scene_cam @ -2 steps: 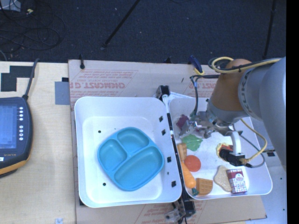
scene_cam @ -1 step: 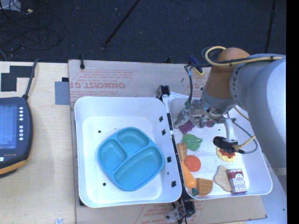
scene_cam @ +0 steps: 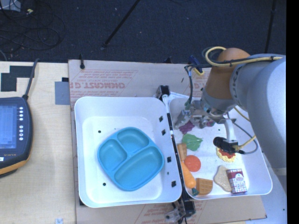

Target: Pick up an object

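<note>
Cardboard covers the counter (scene_cam: 107,80) under two white bins. A blue divided plate (scene_cam: 131,158) lies in the left bin (scene_cam: 88,111). Over the right bin's (scene_cam: 261,181) far edge the gripper (scene_cam: 198,120) hangs above a purple toy (scene_cam: 185,125); whether its fingers are clenched, I cannot tell. Toy foods crowd the near edge.

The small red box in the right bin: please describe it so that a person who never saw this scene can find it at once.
Start from the right white bin, the one under the grey arm. Go to its near right corner, where the small red box lies flat beside a pale, bread-like piece. It is the sole rectangular carton there, dark red with a light label, while its neighbours are rounded toy foods.
</note>
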You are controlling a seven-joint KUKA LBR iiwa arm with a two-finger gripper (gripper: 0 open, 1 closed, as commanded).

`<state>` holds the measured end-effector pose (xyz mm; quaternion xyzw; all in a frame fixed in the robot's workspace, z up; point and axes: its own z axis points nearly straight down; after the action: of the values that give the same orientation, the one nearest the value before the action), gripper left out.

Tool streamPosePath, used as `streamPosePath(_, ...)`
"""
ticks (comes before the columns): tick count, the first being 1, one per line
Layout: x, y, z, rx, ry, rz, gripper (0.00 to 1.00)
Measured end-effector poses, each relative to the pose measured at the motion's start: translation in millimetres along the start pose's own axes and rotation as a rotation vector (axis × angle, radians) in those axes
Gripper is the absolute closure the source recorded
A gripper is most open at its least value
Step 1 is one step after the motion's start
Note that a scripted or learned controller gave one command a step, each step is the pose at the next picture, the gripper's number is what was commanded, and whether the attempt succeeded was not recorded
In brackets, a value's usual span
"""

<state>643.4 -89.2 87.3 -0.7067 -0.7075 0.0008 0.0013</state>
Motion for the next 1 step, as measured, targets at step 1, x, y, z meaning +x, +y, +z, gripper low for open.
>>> streamPosePath(1,-0.6,-0.2,-9.9,0.002,0.001,0.000,1.00)
